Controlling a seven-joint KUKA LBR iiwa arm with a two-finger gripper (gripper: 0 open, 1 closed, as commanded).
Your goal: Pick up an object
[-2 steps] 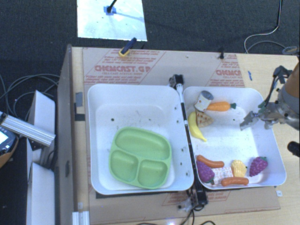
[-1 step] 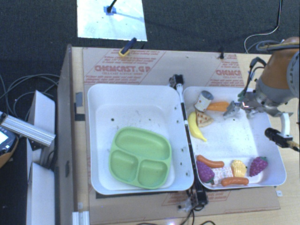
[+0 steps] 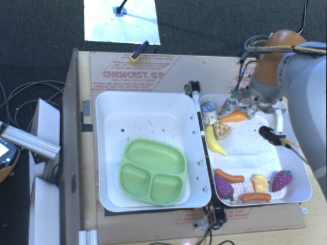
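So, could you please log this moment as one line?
arm: over right bin | gripper: at carrot | grasp: unclear | left bin: green tray

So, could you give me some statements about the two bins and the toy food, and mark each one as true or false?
1. The green divided plate lies in the left bin. True.
2. The banana lies in the left bin. False: it is in the right bin, near the divider.
3. The gripper is over the right bin's far end, close to the carrot. True.
4. The purple grapes sit on the green divided plate. False: they are in the right bin's near corner.
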